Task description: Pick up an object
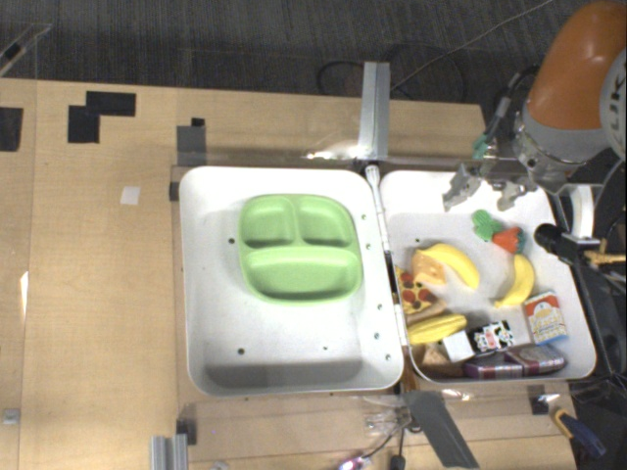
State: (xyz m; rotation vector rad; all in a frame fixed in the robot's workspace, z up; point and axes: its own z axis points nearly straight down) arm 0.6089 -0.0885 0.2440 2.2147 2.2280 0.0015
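we see the gripper (482, 196) w/ its two fingers spread apart, nothing between them, hanging over the far part of the right bin (586, 355). the arm (578, 76) comes in from the right, wrist bent downward. objects lie nearer: green toy (486, 225), bananas (453, 265), small cartons (545, 319).

two white bins (196, 292), one green plate (298, 246), two bananas (453, 262)

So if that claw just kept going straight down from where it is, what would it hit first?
Probably the bare white floor of the right bin; the gripper hangs above its back corner. Depth is hard to judge.
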